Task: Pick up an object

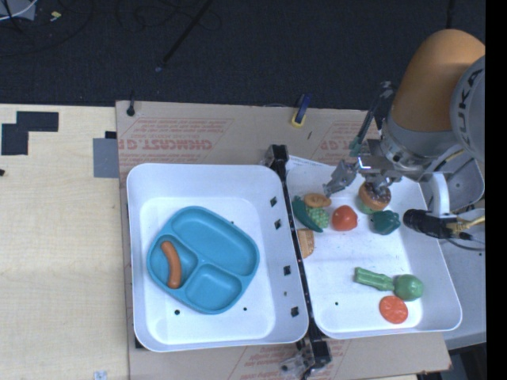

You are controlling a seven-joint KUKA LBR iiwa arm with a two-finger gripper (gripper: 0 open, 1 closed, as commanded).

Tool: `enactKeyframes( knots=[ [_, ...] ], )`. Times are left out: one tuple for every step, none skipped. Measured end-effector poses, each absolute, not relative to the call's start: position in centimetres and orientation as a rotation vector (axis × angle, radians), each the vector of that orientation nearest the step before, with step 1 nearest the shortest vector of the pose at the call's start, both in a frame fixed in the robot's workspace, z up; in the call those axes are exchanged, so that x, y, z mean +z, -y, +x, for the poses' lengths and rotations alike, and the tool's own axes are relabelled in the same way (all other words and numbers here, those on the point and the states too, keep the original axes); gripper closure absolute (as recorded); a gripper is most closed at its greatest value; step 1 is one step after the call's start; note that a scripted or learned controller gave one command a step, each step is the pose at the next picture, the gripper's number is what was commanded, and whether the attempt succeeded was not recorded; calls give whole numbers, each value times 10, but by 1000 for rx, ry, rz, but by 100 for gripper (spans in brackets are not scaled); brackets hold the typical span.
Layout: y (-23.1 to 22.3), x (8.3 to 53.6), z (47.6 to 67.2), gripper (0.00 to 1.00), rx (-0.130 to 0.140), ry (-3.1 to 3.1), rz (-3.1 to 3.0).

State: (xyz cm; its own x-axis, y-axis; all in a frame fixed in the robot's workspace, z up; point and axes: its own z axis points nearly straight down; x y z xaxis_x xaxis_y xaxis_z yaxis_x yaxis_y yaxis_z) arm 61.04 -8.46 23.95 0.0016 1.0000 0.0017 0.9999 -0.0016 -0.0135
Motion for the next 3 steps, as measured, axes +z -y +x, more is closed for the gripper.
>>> enactKeyframes(
  knots=[
    [85, 246, 613, 0, 1, 2221, -2221],
    [87, 183, 615, 0, 9, 2216, -2217],
    [95, 133, 621, 0, 2, 2222, -2224]
  ],
)
